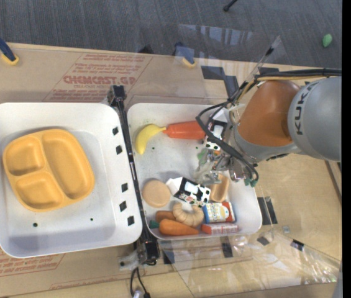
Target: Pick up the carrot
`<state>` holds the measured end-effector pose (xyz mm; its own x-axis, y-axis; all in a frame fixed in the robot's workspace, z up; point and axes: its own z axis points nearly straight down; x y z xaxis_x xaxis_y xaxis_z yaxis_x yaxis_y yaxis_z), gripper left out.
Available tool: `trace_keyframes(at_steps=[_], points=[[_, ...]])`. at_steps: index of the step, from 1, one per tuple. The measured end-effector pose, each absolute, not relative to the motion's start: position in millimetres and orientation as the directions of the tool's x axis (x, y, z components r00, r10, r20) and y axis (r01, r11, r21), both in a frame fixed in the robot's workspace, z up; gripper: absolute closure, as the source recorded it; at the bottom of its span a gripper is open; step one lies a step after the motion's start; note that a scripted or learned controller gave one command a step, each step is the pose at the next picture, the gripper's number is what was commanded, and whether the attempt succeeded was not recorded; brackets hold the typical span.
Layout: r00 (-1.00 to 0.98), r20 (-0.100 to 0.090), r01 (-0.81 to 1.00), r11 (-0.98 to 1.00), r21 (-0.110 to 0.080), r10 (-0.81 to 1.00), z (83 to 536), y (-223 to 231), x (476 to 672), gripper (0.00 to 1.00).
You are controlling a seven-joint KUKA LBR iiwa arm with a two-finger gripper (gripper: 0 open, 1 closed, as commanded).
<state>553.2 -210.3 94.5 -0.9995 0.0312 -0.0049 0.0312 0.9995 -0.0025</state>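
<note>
The grey KUKA arm (pixel 315 117) reaches in from the right, its orange band (pixel 268 113) bulging above the wrist, and bends down into the right bin (pixel 250 210). The jaws (pixel 215 166) hang low over the middle of that bin amid black cables; whether they are apart or together I cannot tell.

Two carrot-like pieces lie in this bin. One carrot (pixel 184 130), a smooth, glossy orange-red taper, lies beyond the jaws by the far wall, its thin end touching a curved yellow banana (pixel 145 136) of the same shiny plastic look. A second carrot (pixel 176 228), plump and orange, lies at the near wall, well on the other side of the jaws.

Just beside the jaws, toward the near wall, is a tan bun-like piece (pixel 219 188). Past it sit a black-and-white patterned carton (pixel 191 190), a round flat beige cookie (pixel 156 194), a knobbly pale croissant (pixel 187 214) and a small bottle with a blue label (pixel 217 213).

The left bin (pixel 13 238), well away from the jaws, holds a matte yellow divided tray (pixel 48 168) with three rounded compartments. Both bins rest on a brown cardboard-covered worktop (pixel 69 73) with red printing.
</note>
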Motion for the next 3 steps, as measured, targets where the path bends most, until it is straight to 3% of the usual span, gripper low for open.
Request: trace_keyframes(at_steps=[1,2,3], points=[[-0.959,-0.001,-0.283,0.959,0.0,-0.283,93,-209,512.8,1.0],[-0.915,-0.012,-0.403,0.915,-0.012,-0.403,225,-210,552.1,1.0],[-0.604,-0.004,-0.797,0.604,-0.01,-0.797,344,-209,586.3,1.0]])
